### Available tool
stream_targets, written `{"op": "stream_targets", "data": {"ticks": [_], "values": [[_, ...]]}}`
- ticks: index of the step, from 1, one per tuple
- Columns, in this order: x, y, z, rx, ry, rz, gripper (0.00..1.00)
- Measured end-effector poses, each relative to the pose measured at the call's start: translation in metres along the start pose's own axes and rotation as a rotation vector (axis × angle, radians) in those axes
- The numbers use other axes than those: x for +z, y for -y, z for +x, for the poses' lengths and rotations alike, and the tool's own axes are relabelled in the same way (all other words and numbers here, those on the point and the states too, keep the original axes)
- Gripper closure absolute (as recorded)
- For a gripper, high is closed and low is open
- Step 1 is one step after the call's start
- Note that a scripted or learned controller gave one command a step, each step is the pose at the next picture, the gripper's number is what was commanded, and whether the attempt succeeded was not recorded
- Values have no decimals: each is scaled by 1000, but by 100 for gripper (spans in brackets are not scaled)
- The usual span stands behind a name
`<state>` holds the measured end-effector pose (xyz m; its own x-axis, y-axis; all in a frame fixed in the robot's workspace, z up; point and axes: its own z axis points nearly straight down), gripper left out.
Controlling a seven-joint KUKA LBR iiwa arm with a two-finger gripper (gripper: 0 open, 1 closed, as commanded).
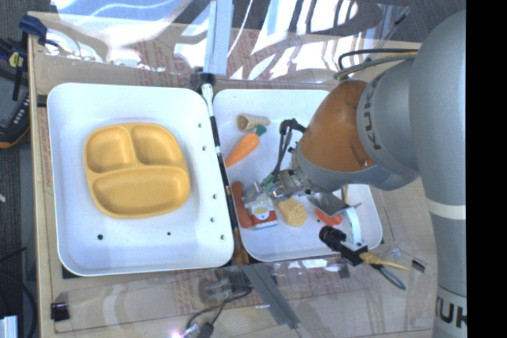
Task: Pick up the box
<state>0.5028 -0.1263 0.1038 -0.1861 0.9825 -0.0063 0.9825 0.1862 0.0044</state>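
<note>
White plastic bins, two, shallow, side by side on a wooden table (119,305). Left bin (63,170): holds one yellow compartment tray (136,168), three sections, lying flat near the bin's middle. Right bin (364,237): holds several small items, partly covered by the arm. Item one, a carrot (242,149), orange with a green tip, lying at a slant close to the wall shared by the bins. Item two, a small tan piece (253,123) near the far edge, above the carrot, apart from it. Item three, the box (260,211), small, white and red printed face, lying flat in the near-left part of the right bin, just beside the dividing wall. Item four, a yellow corn-like piece (292,211), touching or just beside the box on its right. Item five, a red piece (329,214), partly hidden under the arm. Arm (396,123): grey with orange band, entering from the right, bent down over the right bin. Claw (269,187): low over the box's far edge, directly above it; whether its parts are spread or closed cannot be told, nor whether it touches the box. Pliers-like tool (388,265) on the table beyond the right bin's near corner.
</note>
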Motion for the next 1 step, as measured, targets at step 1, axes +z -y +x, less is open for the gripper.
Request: {"op": "stream_targets", "data": {"ticks": [1], "values": [[-149, -8, 39, -74, -6, 4, 100]]}}
